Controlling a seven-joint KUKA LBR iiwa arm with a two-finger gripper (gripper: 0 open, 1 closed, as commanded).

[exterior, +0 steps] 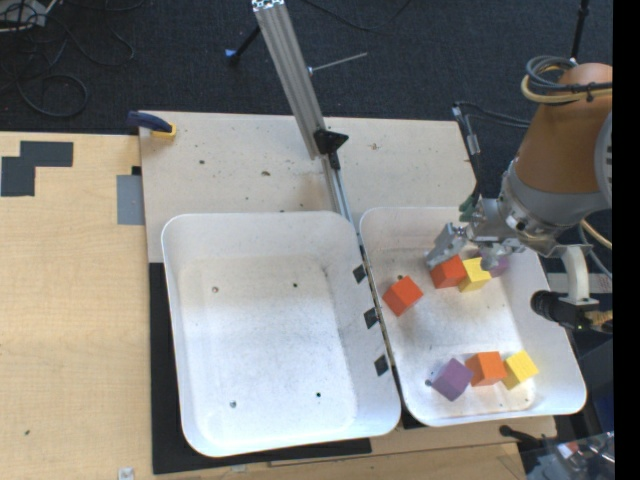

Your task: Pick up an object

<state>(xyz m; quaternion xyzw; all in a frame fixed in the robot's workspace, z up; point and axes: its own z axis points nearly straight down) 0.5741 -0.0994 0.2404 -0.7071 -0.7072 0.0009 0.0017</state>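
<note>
My gripper (462, 252) hangs low over the upper part of the right bin (560, 393), reaching in from the right. Right beneath it an orange-red block (449, 272) and a yellow block (476, 277) lie side by side, with a small purple piece (498, 263) just behind them. Whether any of these is between the jaws is hidden by the gripper body. An orange cube (403, 294) lies to the left, near the bin's inner wall. At the bin's front, a purple cube (452, 378), an orange block (487, 367) and a yellow block (520, 368) sit in a row.
The left bin (190, 268) stands beside the right one, with black clips (370, 316) along the shared edge. A slanted aluminium post (295, 68) rises behind the bins. A blue and yellow clamp (152, 124) sits at the bench's back left corner.
</note>
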